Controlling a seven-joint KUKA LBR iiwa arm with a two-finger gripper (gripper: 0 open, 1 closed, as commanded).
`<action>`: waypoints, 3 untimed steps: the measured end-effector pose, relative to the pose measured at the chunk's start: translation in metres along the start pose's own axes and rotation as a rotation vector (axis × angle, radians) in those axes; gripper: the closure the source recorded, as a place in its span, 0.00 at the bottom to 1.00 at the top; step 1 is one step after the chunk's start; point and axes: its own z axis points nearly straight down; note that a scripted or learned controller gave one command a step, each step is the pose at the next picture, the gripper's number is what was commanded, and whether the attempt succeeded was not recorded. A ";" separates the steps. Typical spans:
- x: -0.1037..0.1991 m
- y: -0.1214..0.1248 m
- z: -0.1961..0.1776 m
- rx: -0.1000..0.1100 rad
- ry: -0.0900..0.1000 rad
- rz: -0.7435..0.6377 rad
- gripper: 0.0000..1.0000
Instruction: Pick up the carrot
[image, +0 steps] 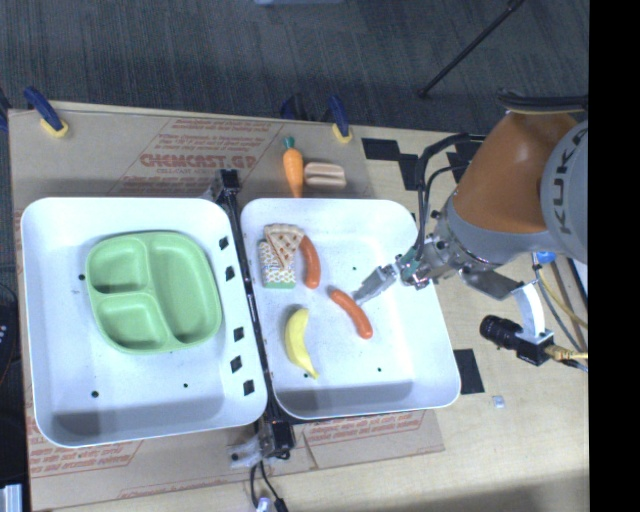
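The carrot (291, 170), orange with a green top, lies on the cardboard just behind the right bin (425, 335), outside it and next to a small bun (324, 176). My gripper (374, 285) reaches in from the right and hangs low over the middle of the right bin. Its tip is just above and to the right of a red-orange sausage (352, 312). The carrot is far from the gripper, up and to the left. Nothing shows in the gripper's hold.
The right bin also holds a waffle (283, 243), a small patterned block (272, 266), a second sausage (311, 261) and a banana (298, 341). A green divided plate (152, 290) sits in the left bin (50, 380). Blue clamps (48, 112) grip the cardboard's far edge.
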 end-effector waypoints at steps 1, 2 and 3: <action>0.081 -0.019 0.054 0.004 0.003 0.022 0.00; 0.020 0.020 0.080 0.001 0.000 0.224 0.00; 0.008 0.086 0.049 -0.001 0.001 0.202 0.00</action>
